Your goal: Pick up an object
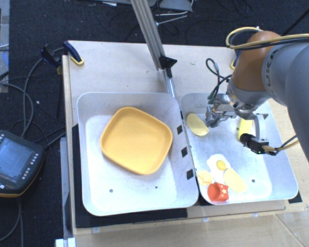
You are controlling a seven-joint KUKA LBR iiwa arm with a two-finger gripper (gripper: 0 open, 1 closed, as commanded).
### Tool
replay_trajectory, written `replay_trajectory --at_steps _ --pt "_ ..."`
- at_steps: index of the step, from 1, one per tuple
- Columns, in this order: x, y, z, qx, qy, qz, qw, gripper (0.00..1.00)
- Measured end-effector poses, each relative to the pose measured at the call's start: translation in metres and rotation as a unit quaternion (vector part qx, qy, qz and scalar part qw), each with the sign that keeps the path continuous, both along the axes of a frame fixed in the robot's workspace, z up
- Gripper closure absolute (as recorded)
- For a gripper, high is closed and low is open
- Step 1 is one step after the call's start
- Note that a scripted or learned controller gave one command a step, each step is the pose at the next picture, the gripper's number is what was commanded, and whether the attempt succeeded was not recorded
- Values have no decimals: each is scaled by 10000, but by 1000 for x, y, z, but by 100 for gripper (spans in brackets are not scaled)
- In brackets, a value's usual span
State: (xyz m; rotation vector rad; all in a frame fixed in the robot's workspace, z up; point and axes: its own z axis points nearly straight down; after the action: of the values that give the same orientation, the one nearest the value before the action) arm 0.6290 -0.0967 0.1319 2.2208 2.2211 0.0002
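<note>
Pale wooden bench [118, 66] on dark floor, cables around, a handheld control pendant [13, 161] lying off to the far side. Two white bins side by side. The far bin [92, 189] carries a yellow square plate [136, 139]. Arm in from the right, gripper [212, 118] low over the near bin [278, 179]. Whether it is gripping cannot be told from this angle. A pale yellow oval piece [197, 125] lies just beside the gripper, on the plate side. Below the gripper, well apart: small yellow pieces [229, 176] and a red piece [218, 191], clustered at the bin's front edge.
</note>
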Motion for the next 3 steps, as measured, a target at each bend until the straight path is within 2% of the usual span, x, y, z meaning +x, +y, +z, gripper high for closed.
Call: replay_trajectory --at_steps 2,3 --pt "5 -14 103 -1 -18 -1 10000 100" --pt "5 -14 128 1 -7 1 10000 100"
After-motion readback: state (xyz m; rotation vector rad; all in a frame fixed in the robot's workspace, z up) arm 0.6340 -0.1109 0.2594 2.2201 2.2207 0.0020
